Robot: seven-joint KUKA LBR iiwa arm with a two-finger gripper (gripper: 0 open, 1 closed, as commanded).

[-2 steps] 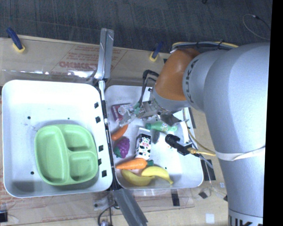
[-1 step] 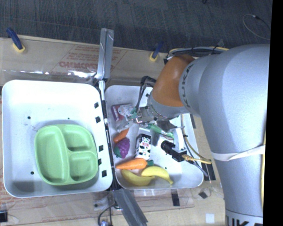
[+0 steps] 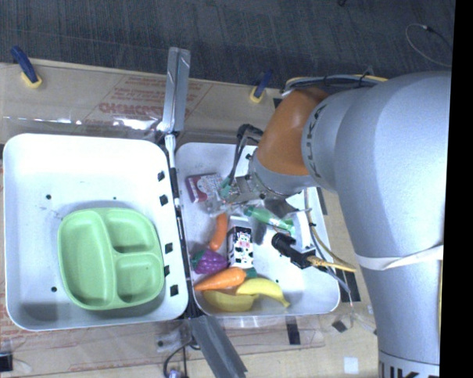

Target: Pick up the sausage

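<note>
Claw [image 3: 235, 194] low in right bin [image 3: 323, 284], metal fingers amid clutter; grip state cannot tell. Sausage [image 3: 219, 231], smooth orange-brown cylinder, lies just below claw, apart from fingers as far as visible. Nearby: glossy carrot [image 3: 221, 279], curved yellow banana [image 3: 263, 288], knobbly purple grapes [image 3: 210, 261], black-white carton [image 3: 242, 248]. Left bin [image 3: 24, 214] holds green compartment tray [image 3: 112, 257], matte plastic.

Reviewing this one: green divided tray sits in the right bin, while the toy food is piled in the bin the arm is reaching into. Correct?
Not quite. The camera view shows the green divided tray in the left bin, not the right. The rest holds: the banana, carrot and other toy food lie in the right bin, where the arm reaches.
</note>
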